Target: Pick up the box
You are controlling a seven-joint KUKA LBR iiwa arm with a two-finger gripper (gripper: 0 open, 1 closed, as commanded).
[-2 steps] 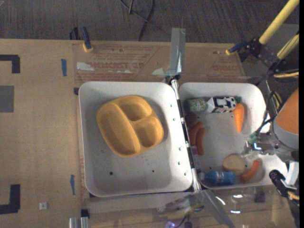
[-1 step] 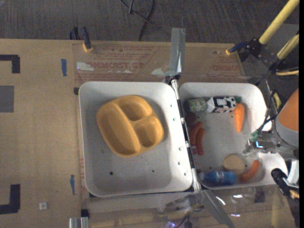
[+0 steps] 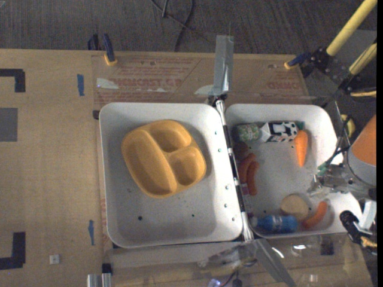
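Box (image 3: 276,131) lies flat at right bin's (image 3: 326,113) far wall, beside the carrot (image 3: 301,147). Gripper (image 3: 326,181) near right edge; can't tell jaws' state. We'd probably approach across its narrow side.

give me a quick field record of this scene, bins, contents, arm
left bin: holds an orange divided plate
right bin: box with cow pattern lying along the far wall, carrot beside it, sausages, blue bottle, round bread piece
end effector: over the right bin's right edge, apart from the box
box status: not picked up
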